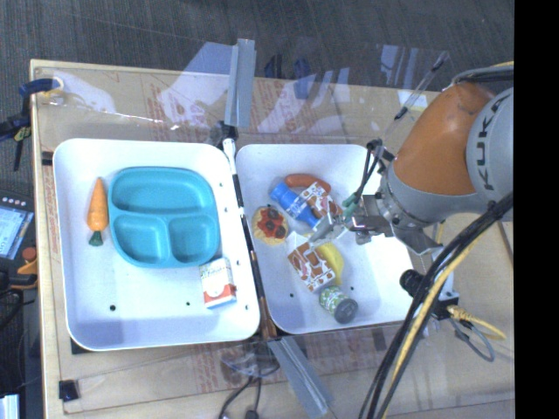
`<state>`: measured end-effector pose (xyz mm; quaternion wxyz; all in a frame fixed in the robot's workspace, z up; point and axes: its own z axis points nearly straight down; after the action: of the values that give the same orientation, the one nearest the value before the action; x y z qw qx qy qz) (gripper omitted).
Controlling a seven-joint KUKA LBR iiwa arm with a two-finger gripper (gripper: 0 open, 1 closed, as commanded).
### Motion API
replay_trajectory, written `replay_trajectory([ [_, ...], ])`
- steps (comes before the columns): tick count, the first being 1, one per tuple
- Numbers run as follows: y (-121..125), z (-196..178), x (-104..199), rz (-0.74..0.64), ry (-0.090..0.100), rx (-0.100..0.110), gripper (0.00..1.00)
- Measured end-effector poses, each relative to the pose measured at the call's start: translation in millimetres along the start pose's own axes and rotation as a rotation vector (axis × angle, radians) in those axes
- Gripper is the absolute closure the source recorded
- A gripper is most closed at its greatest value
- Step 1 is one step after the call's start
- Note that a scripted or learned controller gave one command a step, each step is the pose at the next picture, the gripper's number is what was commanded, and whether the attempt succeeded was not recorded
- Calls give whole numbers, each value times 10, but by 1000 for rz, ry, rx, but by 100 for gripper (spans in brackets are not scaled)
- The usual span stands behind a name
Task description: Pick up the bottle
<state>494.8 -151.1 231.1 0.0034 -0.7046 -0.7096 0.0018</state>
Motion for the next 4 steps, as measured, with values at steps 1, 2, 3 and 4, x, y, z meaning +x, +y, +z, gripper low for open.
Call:
replay_trajectory([
  [1,532,1244,-398,34,0,-2,0],
  [2,587,310,-370,-208,-3,-6,0],
  [3,941,1182,-294,-257,-12,-25,0],
  [4,934,1097,-290,-260,-12,-22,100],
])
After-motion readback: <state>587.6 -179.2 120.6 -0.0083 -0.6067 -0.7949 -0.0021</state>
